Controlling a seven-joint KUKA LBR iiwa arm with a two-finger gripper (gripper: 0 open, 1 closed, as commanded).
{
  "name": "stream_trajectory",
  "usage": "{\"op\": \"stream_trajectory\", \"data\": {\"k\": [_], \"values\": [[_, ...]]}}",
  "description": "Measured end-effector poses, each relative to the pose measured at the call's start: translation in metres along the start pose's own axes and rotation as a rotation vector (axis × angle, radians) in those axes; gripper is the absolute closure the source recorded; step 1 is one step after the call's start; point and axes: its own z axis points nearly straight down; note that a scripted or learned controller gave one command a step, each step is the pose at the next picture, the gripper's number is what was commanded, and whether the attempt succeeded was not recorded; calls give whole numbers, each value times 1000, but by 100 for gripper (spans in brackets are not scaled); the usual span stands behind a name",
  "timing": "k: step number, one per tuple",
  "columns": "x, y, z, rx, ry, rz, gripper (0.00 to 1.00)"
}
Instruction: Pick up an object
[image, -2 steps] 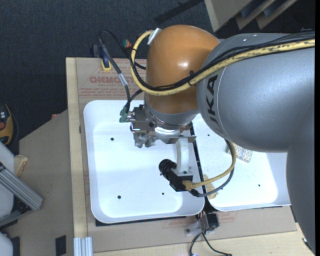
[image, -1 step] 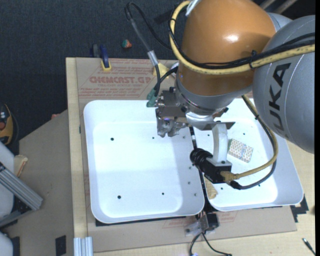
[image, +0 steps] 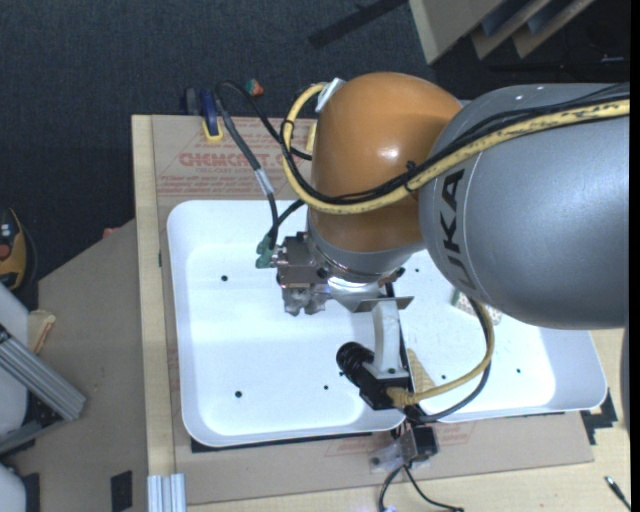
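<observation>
The arm's orange band and grey link cover the middle of the camera view, reaching in from the right. Under the wrist, a metal part of my gripper sticks out to the left, low over the back half of the left white bin. The wrist hides whatever lies beneath the gripper. I see no object between its parts. A small pale green sliver peeks out at the arm's edge in the right bin; I cannot tell what it is.
A black cable fitting and a yellow cable hang off the arm near the divide between the bins. Cardboard with red print lies under the bins. Metal framing stands at the left.
</observation>
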Motion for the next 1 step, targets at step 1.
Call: {"op": "stream_trajectory", "data": {"k": [1], "values": [[-22, 1, -98, -20, 6, 1, 100]]}}
